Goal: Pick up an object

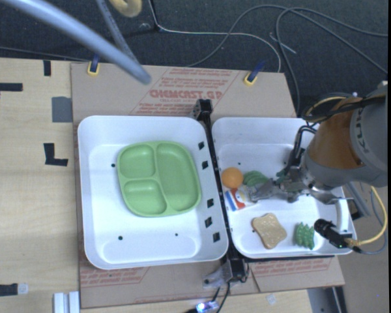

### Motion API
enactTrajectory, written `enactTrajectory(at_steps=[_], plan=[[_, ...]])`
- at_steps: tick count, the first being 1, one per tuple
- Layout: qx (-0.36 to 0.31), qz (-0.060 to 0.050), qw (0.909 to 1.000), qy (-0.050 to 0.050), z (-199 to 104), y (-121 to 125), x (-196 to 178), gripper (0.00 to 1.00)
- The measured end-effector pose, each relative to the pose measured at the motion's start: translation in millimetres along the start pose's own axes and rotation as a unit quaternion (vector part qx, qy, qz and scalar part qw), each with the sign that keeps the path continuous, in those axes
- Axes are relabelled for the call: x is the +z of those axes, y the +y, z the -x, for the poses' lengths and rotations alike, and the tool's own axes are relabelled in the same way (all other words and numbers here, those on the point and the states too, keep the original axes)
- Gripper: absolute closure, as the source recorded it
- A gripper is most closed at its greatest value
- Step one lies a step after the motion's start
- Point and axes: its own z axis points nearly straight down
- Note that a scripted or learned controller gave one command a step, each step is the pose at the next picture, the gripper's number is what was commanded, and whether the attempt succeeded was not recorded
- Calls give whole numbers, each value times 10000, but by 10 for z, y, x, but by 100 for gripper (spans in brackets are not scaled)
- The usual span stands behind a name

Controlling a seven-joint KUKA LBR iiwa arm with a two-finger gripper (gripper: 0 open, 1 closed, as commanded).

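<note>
1. The gripper (259, 189) reached into the right bin (260, 130), beside a leafy green piece (253, 177).
2. An orange ball (232, 177) lay just left of that piece; toast (268, 231) and another green item (304, 235) lay nearer.
3. A green divided plate (159, 178) sat in the left bin (91, 194).

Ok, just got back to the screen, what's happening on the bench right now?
The arm's hand is down in the right bin, reaching toward the green leafy toy beside the orange ball. I can't tell whether it has anything gripped. A toy bread slice and a second green piece lie nearer the bin's front edge. The left bin holds a green divided plate.
</note>
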Motion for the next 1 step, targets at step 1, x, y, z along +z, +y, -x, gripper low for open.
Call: enactTrajectory(at_steps=[1], plan=[[-11,33,10000,28,-30,32,-136,100]])
